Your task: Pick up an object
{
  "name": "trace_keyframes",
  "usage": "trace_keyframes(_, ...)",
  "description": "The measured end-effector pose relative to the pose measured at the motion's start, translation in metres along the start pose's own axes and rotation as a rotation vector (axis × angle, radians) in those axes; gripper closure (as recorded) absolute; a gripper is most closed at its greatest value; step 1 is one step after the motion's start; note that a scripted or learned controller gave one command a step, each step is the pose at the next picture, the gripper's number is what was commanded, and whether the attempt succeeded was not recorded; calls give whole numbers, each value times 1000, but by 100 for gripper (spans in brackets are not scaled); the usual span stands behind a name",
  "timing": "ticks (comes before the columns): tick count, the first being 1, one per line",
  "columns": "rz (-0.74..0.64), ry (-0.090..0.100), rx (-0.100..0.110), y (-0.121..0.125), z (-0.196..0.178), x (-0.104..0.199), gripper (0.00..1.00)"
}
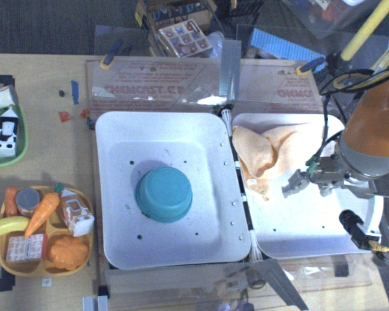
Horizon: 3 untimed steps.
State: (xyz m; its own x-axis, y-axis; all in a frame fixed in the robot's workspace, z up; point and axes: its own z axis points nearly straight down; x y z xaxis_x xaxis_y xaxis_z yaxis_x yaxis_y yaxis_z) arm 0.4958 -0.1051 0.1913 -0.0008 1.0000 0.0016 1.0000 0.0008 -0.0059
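A teal bowl (164, 194) sits upside down in the middle of the left white bin (117, 135). A crumpled peach cloth (266, 151) lies in the upper left part of the right bin (298, 235). My gripper (297, 181) hangs over the right bin, just to the right of and below the cloth, at the end of the grey arm with its orange band (376, 125). Nothing shows between its tips.
Left of the bins on the bench stand a yellow tray (84, 203) of toy food and a green dish (19, 151) with small items. Clear plastic panels line the bins' far side. Cables and a black fitting (353, 225) hang by the arm.
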Motion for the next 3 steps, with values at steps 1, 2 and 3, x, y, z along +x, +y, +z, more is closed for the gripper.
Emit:
trace_keyframes(1, -80, -2, -5, 148, 7, 18, 0)
trace_keyframes(2, -230, -3, -10, 134, 94, 5, 0)
trace_keyframes(3, -226, -3, -11, 133, 85, 4, 100)
